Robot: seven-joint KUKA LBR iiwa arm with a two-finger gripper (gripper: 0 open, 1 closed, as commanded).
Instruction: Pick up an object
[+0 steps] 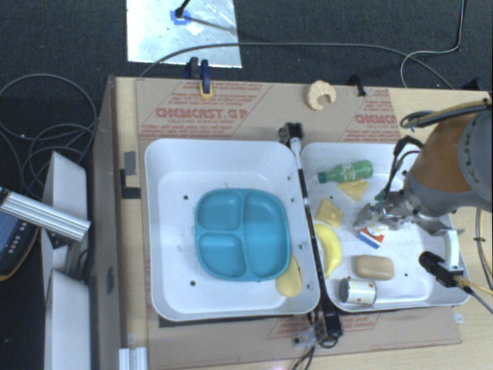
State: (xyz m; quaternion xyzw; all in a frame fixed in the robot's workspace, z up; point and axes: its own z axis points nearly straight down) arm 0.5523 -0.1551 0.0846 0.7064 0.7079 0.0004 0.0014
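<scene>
The grey arm [470, 156] with its orange band comes in from the right, bent downward at the wrist. Its metal two-finger tool [375, 216] points left and down, hanging low, its tips hard to make out.
</scene>
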